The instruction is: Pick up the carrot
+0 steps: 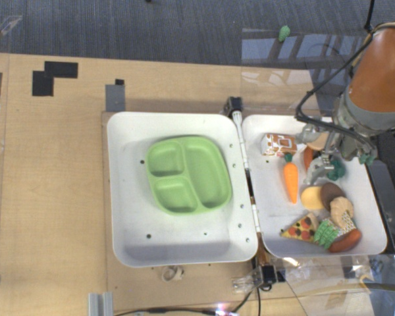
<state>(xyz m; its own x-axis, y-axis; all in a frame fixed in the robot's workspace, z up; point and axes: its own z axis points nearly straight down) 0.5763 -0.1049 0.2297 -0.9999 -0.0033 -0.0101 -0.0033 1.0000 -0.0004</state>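
A: Camera view from above: where is the carrot?

B: In the right bin, lying flat on its floor, green top toward the far wall, tip toward the near side. It sits left of the toy pile, apart from the metal parts of the arm.

A: And the end effector?

B: It hangs over the right bin, just right of the carrot, under the grey arm with the orange band. Nothing shows between the fingers, but they are small and blurred against the toys, so I cannot tell whether they are spread or pressed together.

A: What else is in there?

B: A small printed box near the far wall, a pizza slice at the near side, and a yellow round piece beside a brown one. The left bin carries a green plate with 3 compartments. Both bins rest on the wooden worktop.
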